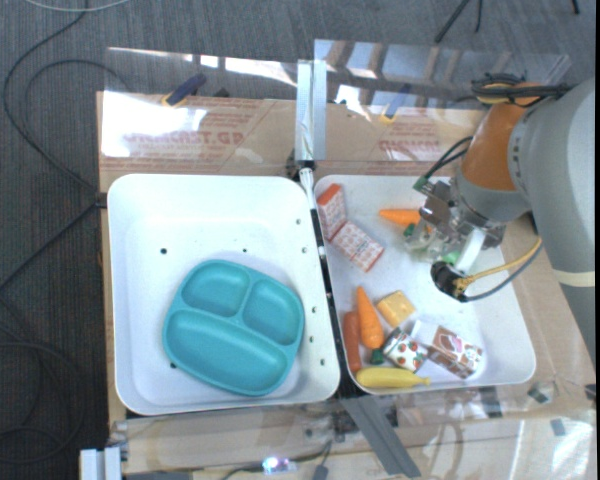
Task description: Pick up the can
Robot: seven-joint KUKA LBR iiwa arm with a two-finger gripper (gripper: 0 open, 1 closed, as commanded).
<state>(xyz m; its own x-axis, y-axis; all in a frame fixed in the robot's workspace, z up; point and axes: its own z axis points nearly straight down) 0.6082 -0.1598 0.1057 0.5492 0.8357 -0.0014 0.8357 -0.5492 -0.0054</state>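
The can [402, 350], a small one with a red and white label, lies on its side near the front of the right bin [510, 328], between a yellow block [395, 307] and a brown carton [455, 352]. My gripper [432, 240] hangs low over the back of that bin, well behind the can and to its right. Just left of the gripper lie a carrot [398, 215] and a small green item [411, 233]. Nothing from the bin shows in the gripper's hold.
The right bin also holds an orange carton [330, 208], a pink patterned box [358, 246], two carrots [368, 318], and a banana [391, 378]. A teal divided plate [235, 326] sits in the left bin [140, 228]. A yellow cable [500, 266] loops off the wrist.
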